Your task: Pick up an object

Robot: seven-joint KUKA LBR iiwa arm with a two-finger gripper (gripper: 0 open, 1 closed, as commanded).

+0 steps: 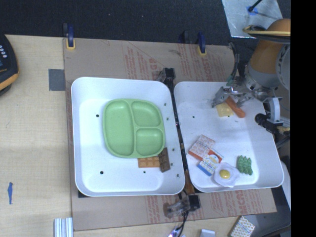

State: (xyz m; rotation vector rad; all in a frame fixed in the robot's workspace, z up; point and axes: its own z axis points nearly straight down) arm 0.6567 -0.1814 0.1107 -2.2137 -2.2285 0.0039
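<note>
My gripper (228, 98) hangs low over the far part of the right bin (256, 147), reaching in from the right. Right under its fingers lie a pale yellow block (224, 110) and an orange carrot-like piece (237, 110). The fingers straddle these, and I cannot tell whether they grip either one. Further forward in the same bin lie a red-and-white packet (202, 146), a blue-edged packet (208, 165), a fried egg toy (225, 174) and a green broccoli-like piece (244, 164).
The left bin (89, 177) holds a green divided plate (133, 127), with a brown waffle piece (149, 162) and a dark block (164, 159) at its front edge. Clamps sit along the cardboard's far edge. A yellow-black device (6, 63) lies far left.
</note>
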